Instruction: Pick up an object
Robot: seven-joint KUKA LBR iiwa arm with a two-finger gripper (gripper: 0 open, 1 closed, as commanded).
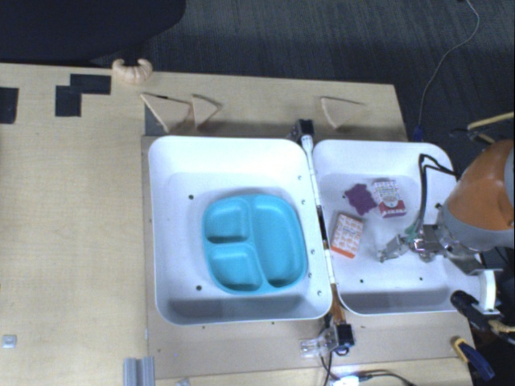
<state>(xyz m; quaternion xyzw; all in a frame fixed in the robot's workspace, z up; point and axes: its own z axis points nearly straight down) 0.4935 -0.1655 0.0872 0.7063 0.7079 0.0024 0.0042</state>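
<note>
— What lies around the wooden bench (72, 240)?
— Dark grey carpet (322, 30) runs beyond its far edge, and a thin cable (451, 51) trails across it.
— Anything else by the bench?
— A black rounded shape (88, 10) overlaps its far left corner.

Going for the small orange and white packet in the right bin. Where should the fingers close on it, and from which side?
The orange and white packet lies flat and apart from the purple piece. Probably best to come straight down from above and close the gripper across its narrower width, where there is bare bin floor either side.
</note>
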